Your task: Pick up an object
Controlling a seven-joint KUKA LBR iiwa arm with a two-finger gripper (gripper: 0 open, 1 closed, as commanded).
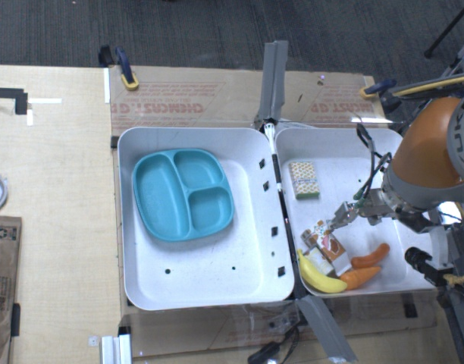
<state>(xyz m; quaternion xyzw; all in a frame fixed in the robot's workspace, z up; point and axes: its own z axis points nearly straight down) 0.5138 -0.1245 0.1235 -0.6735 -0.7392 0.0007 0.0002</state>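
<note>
The gripper hangs low over the right bin, reaching in from the right. Its fingers are too small and blurred to resolve, so their state cannot be told, and nothing is visibly held between them.

Nearest candidate object: a small brown-and-white packet, possibly a snack wrapper. It lies just below and slightly left of the gripper, close to its tip. The packet's long axis runs diagonally, from upper left to lower right.

Other objects, relative to the gripper:
- Banana: further below and to the left, against the bin's near wall, long axis roughly along that wall.
- Two carrots: below and slightly right, just beside the packet.
- Green-edged sponge: above and to the left, apart from the cluster.

The left bin, well to the left, holds a blue divided plate.

Judgement: the packet is the likely target; a short descent toward lower left would reach it, with the fingers closing across its short axis.
</note>
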